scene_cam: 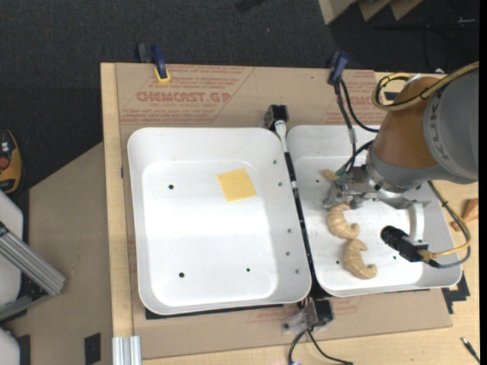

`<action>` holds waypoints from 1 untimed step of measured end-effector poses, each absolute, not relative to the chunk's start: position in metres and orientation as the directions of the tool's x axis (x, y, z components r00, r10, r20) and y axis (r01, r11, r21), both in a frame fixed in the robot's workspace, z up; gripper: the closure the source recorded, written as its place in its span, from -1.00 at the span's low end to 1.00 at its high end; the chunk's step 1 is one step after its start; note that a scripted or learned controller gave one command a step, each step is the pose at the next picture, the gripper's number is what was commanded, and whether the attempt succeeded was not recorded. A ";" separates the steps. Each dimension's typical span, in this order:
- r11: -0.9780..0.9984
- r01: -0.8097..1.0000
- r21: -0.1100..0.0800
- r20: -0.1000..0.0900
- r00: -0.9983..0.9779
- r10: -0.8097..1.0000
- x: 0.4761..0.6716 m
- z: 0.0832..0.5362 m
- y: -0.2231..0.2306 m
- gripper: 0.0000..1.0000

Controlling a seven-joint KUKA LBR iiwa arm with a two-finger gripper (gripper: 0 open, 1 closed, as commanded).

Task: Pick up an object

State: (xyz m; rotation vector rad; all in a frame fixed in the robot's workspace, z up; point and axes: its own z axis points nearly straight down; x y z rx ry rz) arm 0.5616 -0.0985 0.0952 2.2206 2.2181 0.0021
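Note:
Two tan croissants lie in the right bin [396, 280]. One croissant [340, 222] sits just under the gripper, the other croissant [358, 258] lies nearer the front edge. A flat yellow cheese slice [237, 185] rests in the left bin [152, 242], toward its back. My gripper [340, 194] hangs low over the right bin's left half, right above the upper croissant and close to touching it. The wrist and cables cover the fingers. A small tan scrap [328, 176] shows just behind the gripper.
The grey arm with its orange band [407, 131] reaches in from the right and covers the right bin's back half. A black part [401, 244] juts out below the wrist. Blue clamps [159, 61] hold the board at the back.

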 end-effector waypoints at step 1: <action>0.006 1.000 0.014 0.000 -0.006 1.000 0.600 0.191 -0.058 1.00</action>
